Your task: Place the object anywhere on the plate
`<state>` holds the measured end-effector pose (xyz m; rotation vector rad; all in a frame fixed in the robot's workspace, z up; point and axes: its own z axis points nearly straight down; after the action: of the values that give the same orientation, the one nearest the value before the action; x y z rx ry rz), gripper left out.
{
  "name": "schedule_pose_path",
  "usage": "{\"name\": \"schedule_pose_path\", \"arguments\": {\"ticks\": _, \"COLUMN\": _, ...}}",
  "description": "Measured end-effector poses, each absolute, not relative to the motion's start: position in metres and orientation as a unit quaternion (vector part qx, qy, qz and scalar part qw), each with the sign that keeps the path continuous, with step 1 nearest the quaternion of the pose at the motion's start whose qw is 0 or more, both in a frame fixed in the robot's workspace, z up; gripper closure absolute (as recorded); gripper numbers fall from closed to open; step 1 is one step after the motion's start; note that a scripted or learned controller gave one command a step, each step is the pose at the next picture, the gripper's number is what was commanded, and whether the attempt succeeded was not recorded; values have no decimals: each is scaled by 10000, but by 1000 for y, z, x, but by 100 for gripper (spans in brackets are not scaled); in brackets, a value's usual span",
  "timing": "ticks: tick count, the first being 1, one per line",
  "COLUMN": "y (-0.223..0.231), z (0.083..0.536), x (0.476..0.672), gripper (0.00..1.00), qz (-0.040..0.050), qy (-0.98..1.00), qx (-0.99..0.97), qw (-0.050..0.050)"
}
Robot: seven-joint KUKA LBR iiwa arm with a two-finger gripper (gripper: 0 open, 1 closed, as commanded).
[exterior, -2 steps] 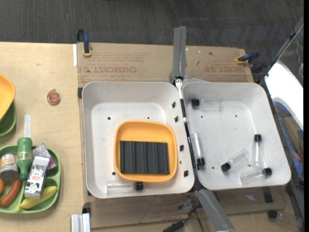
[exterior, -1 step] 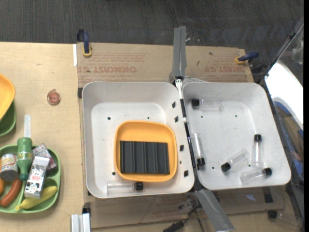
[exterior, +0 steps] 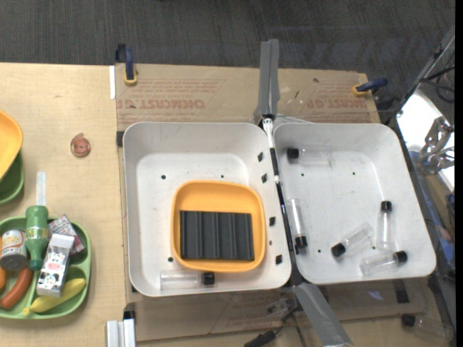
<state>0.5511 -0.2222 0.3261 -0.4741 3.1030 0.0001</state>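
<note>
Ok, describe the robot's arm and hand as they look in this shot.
Little can be made out. At the view's right edge, just past the shallow white right bin, is what seems to be the silvery-grey metal hand: glossy, built of small curved and angular pieces, catching bright light. It is too small and blurred to read any markings. Thin dark cables slant above it.
</note>
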Motion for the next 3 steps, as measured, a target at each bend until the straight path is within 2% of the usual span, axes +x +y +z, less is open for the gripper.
{"name": "schedule_pose_path", "arguments": {"ticks": 1, "y": -210, "z": 339, "x": 614, "gripper": 100, "qz": -2, "qy": 9614, "qx": -2751, "qw": 30}}
{"name": "schedule_pose_path", "arguments": {"ticks": 2, "y": -222, "z": 372, "x": 653, "gripper": 100, "qz": -5, "qy": 9491, "qx": -3150, "qw": 32}}
{"name": "schedule_pose_path", "arguments": {"ticks": 3, "y": -221, "z": 428, "x": 660, "gripper": 100, "qz": -3, "qy": 9237, "qx": -3830, "qw": 32}}
